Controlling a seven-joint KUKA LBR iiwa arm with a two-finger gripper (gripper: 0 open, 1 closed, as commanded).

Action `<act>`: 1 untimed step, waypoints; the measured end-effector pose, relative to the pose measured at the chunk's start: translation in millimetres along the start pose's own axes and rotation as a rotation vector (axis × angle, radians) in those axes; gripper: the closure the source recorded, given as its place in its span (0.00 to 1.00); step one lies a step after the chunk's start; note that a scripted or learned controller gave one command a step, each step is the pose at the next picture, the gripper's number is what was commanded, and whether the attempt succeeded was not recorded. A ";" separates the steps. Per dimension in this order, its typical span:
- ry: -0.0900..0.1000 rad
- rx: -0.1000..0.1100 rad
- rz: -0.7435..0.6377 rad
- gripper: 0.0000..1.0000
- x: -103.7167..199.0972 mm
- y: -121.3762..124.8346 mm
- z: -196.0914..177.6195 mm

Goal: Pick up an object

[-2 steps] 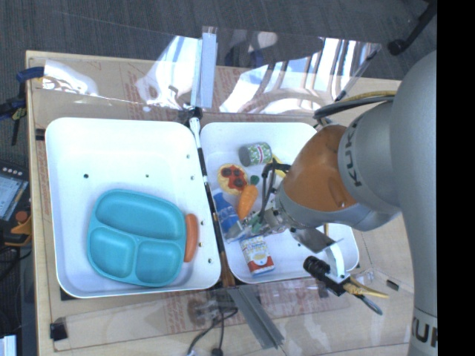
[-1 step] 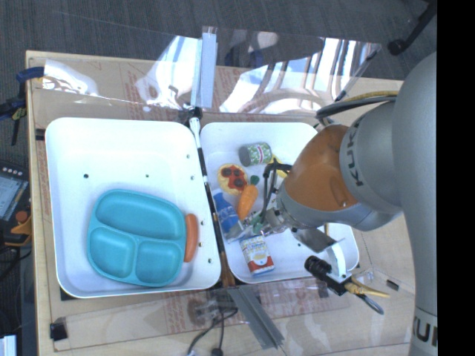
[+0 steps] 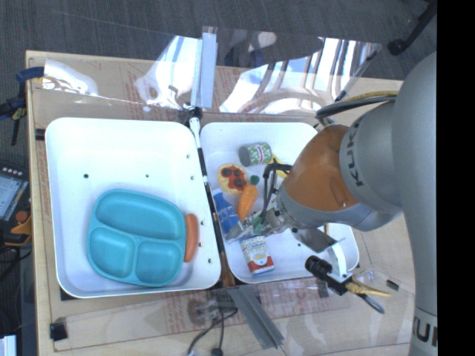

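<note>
objects crowd the right bin [image 3: 223, 143]: a carrot [image 3: 247, 199], a pizza slice [image 3: 232, 176], a small can [image 3: 256, 153], a blue packet [image 3: 225, 210] and a red-based carton [image 3: 257, 254]. the gripper [image 3: 261, 217] sits low among them, just beside the carrot, its jaws hidden, so cannot tell their state. the arm [image 3: 349, 176] leans in from the right, orange band uppermost. the left bin [image 3: 67, 136] holds a teal tray [image 3: 136, 236] and a sausage [image 3: 191, 236].

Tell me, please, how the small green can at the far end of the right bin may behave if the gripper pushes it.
The green can lies on its side, so it would probably roll. It looks small, likely light, so a nudge may send it against the bin wall.
</note>
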State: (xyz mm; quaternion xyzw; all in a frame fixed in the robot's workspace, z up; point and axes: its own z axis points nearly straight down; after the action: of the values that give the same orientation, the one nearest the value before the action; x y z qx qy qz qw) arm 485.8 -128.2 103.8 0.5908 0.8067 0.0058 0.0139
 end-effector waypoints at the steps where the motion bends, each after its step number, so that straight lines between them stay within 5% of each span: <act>1: -0.004 0.000 -0.020 0.00 1.6 0.0 -0.1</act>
State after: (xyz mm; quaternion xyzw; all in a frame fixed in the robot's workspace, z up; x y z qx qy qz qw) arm 485.3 -126.7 103.8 0.5825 0.8126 0.0045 0.0156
